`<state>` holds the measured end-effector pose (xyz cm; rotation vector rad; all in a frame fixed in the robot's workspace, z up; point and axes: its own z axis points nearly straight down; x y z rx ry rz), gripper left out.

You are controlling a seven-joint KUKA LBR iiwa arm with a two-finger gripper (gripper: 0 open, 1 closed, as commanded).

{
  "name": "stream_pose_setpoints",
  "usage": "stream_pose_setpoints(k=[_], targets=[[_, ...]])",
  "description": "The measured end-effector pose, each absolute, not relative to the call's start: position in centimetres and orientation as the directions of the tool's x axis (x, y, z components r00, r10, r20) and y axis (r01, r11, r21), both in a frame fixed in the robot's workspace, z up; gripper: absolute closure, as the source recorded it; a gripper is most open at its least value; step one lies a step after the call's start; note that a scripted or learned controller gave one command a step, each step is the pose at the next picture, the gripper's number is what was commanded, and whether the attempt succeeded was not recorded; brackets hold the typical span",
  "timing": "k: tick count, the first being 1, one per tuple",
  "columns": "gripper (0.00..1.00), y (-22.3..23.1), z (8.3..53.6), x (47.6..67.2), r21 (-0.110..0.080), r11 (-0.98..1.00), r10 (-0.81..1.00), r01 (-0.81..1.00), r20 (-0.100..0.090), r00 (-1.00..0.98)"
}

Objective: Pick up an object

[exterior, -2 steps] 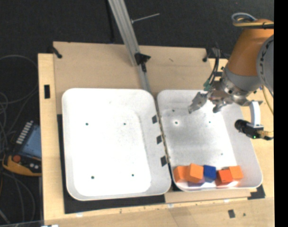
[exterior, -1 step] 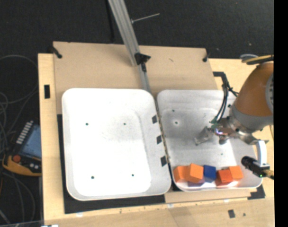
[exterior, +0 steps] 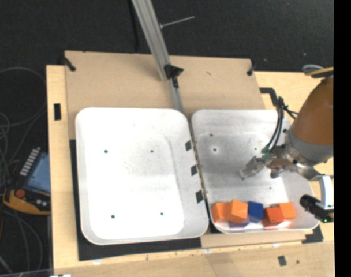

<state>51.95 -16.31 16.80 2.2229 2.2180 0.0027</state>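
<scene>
One fixed camera looks down at a slant from above the bench (exterior: 158, 79), far enough back to take in both white bins (exterior: 135, 172) (side by side); beyond the bench, dark floor, apparently.

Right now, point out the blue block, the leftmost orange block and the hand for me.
blue block (exterior: 255, 210): camera view, on its top face.
leftmost orange block (exterior: 221, 211): camera view, on its top face.
hand (exterior: 249, 169): camera view, at its fingertip end, above the right bin's floor.
</scene>
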Motion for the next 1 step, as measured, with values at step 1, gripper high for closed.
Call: stream_pose_setpoints(k=[1], targets=[[0.00, -14.55, 18.22, 49.05, 0.001, -0.006, 1.000, 1.000, 0.000, 0.006]])
